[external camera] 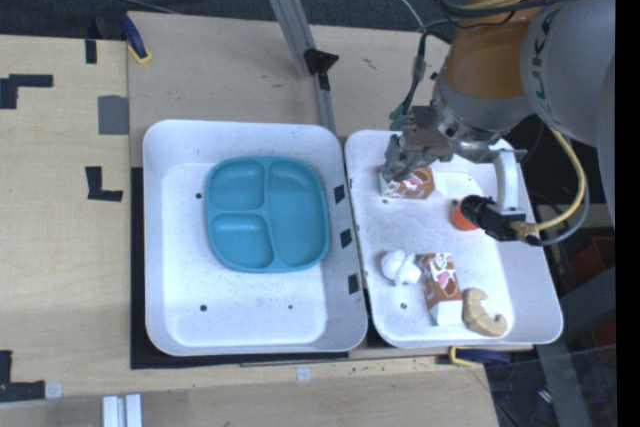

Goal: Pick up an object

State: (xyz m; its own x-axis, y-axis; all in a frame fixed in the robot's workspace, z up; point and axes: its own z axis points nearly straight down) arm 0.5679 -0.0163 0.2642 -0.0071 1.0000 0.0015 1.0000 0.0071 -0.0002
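- Nearest to the camera, at the front of the right bin (pixel 535 320), lies a tan curved piece (pixel 484 312), maybe a biscuit or a toy pastry. It is well apart from the gripper (pixel 398 165), on the near side of it.
- Just beside this piece lies a brown and white packet (pixel 440 283). It carries some print, but the print is too small to read.
- A small white crumpled object (pixel 398 266) lies touching the packet or very close to it, directly in front of the gripper.
- The gripper hangs low over the back part of the right bin, near the wall shared with the left bin (pixel 160 215). Its dark fingers point down, but I cannot tell if they are wide or narrow.
- A small red and white packet (pixel 413 184) lies right at the fingertips, partly under them. It seems to rest on the bin floor, and whether the fingers touch it is not clear. Its label cannot be read.
- An orange-red round object (pixel 460 214) lies near the gripper, to the arm side, next to a black cable fitting.
- A teal divided plate (pixel 267 213) lies in the left bin, well apart from the gripper.
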